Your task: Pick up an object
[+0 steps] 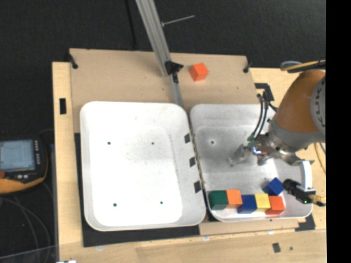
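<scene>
Grey arm (299,114) reaches into the right bin (219,125).
Its tool (241,156) hangs above bare floor, finger state unclear; coloured blocks (247,200) line the front wall.

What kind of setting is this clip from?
Probably a robotics lab bench for grasping trials: two white bins side by side, coloured blocks in the right one, and a handheld controller off to the side.

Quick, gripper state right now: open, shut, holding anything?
Gripper: cannot be told from this view; it sits low in the right bin, no block seen between it.
</scene>
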{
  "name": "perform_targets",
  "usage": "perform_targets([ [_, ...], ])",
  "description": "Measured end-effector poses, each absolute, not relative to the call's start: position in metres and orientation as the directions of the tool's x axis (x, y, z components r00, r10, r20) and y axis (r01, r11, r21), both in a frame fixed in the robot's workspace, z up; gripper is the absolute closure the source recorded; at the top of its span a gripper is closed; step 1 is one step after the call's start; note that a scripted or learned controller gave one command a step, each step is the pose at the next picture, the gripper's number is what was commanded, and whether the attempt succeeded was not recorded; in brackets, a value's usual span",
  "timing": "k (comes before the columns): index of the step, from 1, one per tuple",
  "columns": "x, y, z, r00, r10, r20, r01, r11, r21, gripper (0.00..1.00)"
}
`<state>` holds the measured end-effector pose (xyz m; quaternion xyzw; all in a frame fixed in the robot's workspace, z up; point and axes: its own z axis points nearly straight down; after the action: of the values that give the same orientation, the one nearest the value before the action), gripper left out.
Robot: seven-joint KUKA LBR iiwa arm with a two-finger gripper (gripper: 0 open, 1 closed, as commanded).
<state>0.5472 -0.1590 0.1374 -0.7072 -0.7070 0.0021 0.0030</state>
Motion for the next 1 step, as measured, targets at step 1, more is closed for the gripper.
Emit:
perform_targets([
  [1,0.5443,-0.1930,0.0975,0.003,1.000,-0.001,1.000,-0.003,0.004,0.00],
])
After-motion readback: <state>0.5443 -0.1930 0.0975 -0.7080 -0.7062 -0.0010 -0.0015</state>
